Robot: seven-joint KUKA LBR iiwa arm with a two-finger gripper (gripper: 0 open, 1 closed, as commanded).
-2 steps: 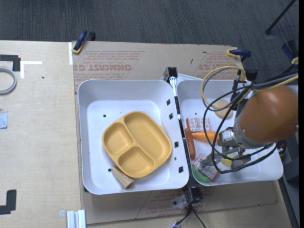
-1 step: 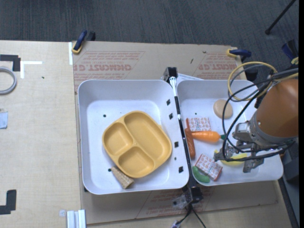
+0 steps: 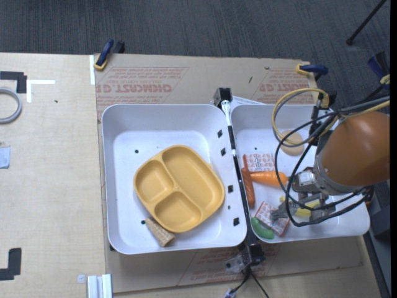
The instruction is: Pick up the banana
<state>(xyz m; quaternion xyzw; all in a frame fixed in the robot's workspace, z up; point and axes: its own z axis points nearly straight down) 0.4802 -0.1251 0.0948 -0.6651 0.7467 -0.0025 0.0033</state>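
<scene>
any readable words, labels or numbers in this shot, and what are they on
Red print on the brown cardboard sheet under the white bins: appears upside down from this camera, too blurred to read with confidence.
Same red print at the sheet's right end: partly hidden by cables, unreadable.
Red-and-white packet in the right bin: print too small.

A yellow divided plate [image 3: 179, 188] lies in the left bin [image 3: 118, 166]. A cracker [image 3: 159, 231] touches the plate's near edge. A carrot [image 3: 268, 179] lies right of the plate.

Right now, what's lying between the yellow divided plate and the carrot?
In the camera view, between the yellow plate and the carrot run the two bins' adjoining walls, then a hot dog lying lengthwise in the right bin, touching the carrot's tip.
</scene>
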